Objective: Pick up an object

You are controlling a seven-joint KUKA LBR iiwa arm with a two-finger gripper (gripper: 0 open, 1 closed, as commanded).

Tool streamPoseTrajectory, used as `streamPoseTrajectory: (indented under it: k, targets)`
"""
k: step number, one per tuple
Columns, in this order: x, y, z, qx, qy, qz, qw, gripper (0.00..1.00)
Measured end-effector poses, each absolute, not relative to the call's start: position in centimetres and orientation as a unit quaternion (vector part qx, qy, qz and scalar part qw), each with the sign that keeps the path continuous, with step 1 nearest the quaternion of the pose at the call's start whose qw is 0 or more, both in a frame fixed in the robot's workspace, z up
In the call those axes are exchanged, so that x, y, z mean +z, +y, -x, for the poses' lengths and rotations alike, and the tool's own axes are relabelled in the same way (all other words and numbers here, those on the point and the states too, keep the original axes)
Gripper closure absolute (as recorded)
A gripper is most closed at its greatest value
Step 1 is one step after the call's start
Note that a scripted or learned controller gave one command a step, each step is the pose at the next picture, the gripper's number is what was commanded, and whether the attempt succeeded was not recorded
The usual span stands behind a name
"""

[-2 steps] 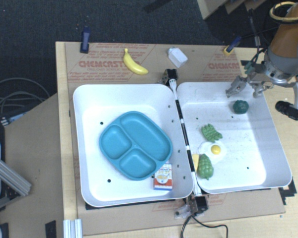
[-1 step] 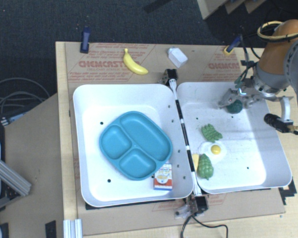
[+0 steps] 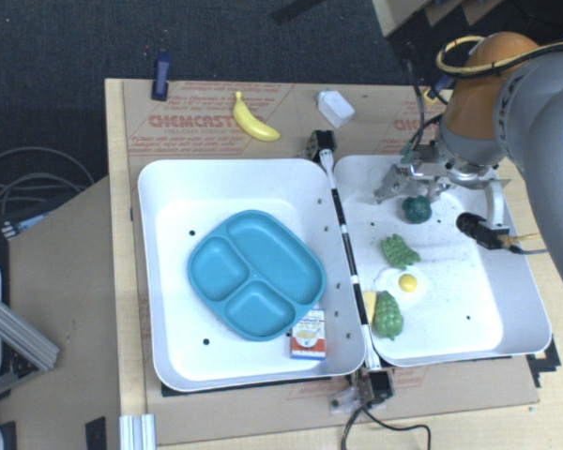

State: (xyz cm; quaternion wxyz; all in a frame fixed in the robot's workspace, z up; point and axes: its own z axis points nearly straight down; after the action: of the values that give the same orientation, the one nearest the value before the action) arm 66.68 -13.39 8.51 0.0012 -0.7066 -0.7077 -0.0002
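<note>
One gripper (image 3: 416, 187): at the top of the right bin, hanging over a dark teal ball.
Fingers: whether spread or pressed together, I cannot tell; nothing is plainly pinched between them.
Dark teal ball (image 3: 416, 209): in the right bin (image 3: 507, 307), just under the gripper, toward 12 o'clock in that bin.
Green leafy toy (image 3: 397, 250): at 6 o'clock from the ball, near it.
Fried-egg toy (image 3: 401, 283): just at 6 o'clock from the leafy toy.
Broccoli toy (image 3: 388, 315): at 7 o'clock from the egg, touching it; a small yellow piece (image 3: 369, 304) lies at its 9 o'clock side.
Arm (image 3: 507, 101): grey with an orange band, at 1 o'clock from the gripper.
Left bin (image 3: 169, 242): holds a blue divided plate (image 3: 253, 275) in the middle and a small carton (image 3: 309, 335) at the plate's 5 o'clock.
Desk (image 3: 197, 120): a toy banana (image 3: 253, 120) and a white block (image 3: 336, 108) lie beyond the bins at 12 o'clock.
</note>
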Motion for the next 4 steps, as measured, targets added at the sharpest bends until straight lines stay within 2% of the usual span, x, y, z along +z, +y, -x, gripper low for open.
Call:
streamPoseTrajectory:
  k: [1,2,3,4]
  targets:
    - [9.6,-13.5,-66.7,-0.0001,-0.708,0.706,0.000,1.00]
    - [9.5,-13.5,-66.7,0.0000,-0.708,0.706,0.000,0.00]
    - [8.4,-11.0,-64.0,0.0004,-0.707,0.707,0.001,0.00]
    - [9.5,-11.0,-64.1,-0.0002,-0.707,0.707,0.000,1.00]
